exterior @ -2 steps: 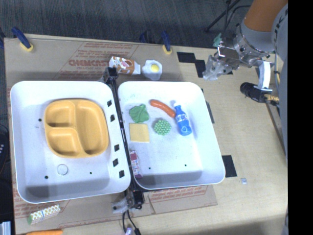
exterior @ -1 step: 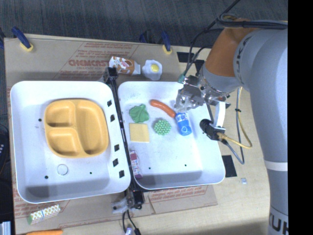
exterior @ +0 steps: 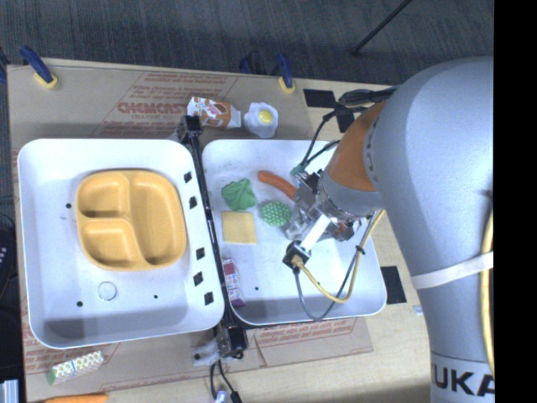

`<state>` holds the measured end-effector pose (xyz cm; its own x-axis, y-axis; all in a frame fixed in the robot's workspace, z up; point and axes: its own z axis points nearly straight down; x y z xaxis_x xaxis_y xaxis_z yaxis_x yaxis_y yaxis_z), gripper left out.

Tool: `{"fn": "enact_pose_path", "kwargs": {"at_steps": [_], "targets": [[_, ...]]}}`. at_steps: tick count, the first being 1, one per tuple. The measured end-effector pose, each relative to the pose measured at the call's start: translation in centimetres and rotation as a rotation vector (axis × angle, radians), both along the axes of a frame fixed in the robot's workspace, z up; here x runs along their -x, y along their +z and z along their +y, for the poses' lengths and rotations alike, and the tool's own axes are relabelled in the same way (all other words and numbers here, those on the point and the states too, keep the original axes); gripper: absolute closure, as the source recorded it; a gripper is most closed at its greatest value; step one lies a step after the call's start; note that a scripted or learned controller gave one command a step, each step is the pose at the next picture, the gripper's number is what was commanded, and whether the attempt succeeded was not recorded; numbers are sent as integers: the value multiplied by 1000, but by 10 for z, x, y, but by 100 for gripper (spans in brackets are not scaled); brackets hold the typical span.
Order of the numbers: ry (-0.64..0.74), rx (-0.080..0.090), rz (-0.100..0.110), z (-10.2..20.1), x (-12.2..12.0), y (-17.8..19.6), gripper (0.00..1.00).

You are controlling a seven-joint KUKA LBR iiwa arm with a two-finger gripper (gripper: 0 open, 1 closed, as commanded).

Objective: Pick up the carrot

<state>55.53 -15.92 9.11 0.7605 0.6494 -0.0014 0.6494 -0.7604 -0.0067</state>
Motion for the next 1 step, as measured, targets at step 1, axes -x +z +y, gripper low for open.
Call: {"fn": "enact_pose_path", "kwargs": {"at_steps": [1], "targets": [[-51,3,-2,-33,53,165,100]]}}
